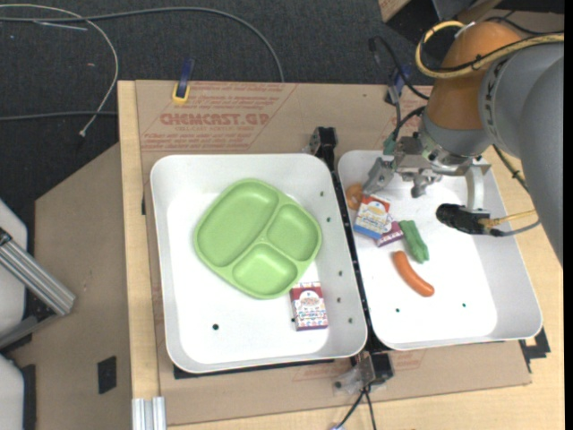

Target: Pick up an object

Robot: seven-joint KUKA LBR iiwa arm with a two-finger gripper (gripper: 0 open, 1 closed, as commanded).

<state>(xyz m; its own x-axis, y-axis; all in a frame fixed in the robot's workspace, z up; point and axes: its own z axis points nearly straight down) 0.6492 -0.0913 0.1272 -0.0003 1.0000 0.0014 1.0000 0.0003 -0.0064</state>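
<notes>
Two bins; pincer point(405, 170) at right bin point(501, 285) far edge, grip state unclear.

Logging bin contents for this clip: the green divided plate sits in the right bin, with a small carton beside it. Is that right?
Not quite. The camera view shows the green divided plate in the left bin, not the right one. The small carton does lie beside it, at the plate's near edge in the same bin.
</notes>
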